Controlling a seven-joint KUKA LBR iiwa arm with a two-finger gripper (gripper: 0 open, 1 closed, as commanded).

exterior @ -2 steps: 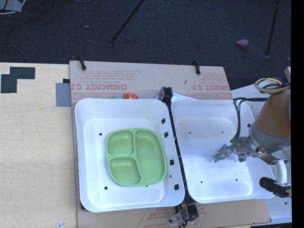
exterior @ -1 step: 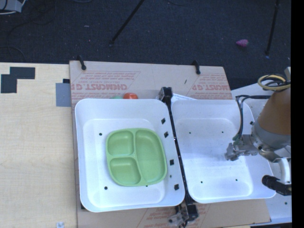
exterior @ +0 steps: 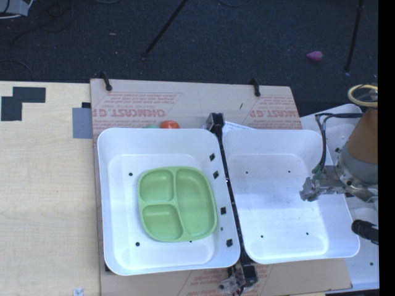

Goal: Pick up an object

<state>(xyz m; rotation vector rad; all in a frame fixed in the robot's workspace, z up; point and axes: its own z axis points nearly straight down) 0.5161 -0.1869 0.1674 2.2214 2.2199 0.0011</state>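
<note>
A light green divided plate [exterior: 176, 203] with three compartments lies flat in the left white bin [exterior: 117, 165]. My gripper [exterior: 310, 191] hangs over the right side of the right white bin [exterior: 271, 245], well away from the plate, with the arm coming in from the right edge. Nothing shows between its fingertips, and their spacing is too small to make out.
A small orange-red object [exterior: 169, 125] with a bit of green beside it lies on the cardboard just behind the left bin. A black clamp bar [exterior: 225, 190] runs between the two bins. Cardboard [exterior: 185, 103] lies under both bins; a pale wooden bench top [exterior: 43, 190] extends left.
</note>
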